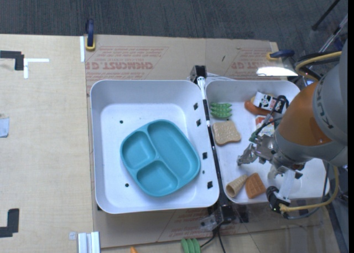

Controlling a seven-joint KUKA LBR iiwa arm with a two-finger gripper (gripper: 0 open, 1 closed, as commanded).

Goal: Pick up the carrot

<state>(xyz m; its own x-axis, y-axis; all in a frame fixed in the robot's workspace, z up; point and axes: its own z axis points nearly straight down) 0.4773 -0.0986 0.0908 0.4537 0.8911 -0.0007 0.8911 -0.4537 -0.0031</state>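
From the camera view, the grey arm with its orange band (301,116) reaches over the right-hand shallow white bin (235,88), probably because all the toy food lies there. Its metal two-finger gripper (250,155) hangs over the bin's middle, between the tan bread slice (225,133) and the beige cone (236,185); whether it is clenched or released cannot be told. Nothing seems caught in it. The likeliest carrot is the orange-red tapered piece (255,107) near the bin's far edge, partly hidden by the arm, well apart from the gripper. The teal three-part plastic plate (160,158) lies in the left bin
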